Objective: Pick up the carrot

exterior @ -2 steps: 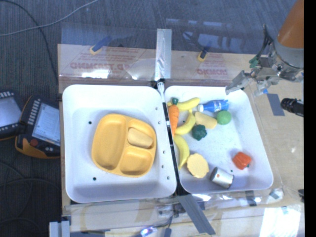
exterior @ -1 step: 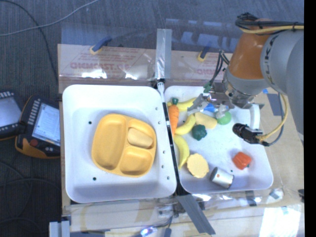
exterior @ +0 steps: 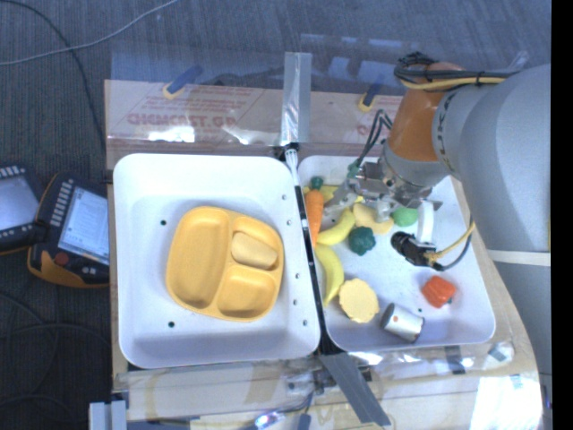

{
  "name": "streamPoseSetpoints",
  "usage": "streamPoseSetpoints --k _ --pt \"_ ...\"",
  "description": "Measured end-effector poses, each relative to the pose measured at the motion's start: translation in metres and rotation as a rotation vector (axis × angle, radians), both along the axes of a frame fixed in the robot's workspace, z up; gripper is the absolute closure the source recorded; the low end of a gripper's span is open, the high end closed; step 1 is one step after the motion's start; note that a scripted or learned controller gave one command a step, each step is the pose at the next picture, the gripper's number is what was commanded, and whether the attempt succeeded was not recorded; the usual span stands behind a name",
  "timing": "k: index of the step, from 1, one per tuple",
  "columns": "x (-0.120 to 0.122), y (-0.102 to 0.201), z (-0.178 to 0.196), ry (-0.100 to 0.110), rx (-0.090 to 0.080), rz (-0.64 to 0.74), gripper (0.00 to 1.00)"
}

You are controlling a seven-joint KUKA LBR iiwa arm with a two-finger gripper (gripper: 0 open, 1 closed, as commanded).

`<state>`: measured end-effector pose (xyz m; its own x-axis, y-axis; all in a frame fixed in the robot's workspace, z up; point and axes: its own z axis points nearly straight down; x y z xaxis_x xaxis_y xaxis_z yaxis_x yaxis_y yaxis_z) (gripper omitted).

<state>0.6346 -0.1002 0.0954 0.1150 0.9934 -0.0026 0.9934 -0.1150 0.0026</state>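
- dark grey-blue carpet floor [exterior: 179,16] fills the top and left of the view.
- thin black cables [exterior: 54,38] trail across that floor.
- a brown cardboard sheet [exterior: 206,110] covers the bench top behind the bins, with blue tape tabs [exterior: 182,81] on it.
- a handheld control pendant [exterior: 67,231] with a lit screen lies on the floor at the left.
- light is even and soft.

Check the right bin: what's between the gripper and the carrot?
In the camera view, a yellow banana curves through the short stretch between the gripper and the carrot.
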Motion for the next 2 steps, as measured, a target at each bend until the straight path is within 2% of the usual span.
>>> streamPoseSetpoints --k 1,2 --pt "-0.066 0.066 0.087 0.006 0.003 -0.309 0.00" --pt "-0.079 0.073 0.087 0.006 0.003 0.019 0.00"
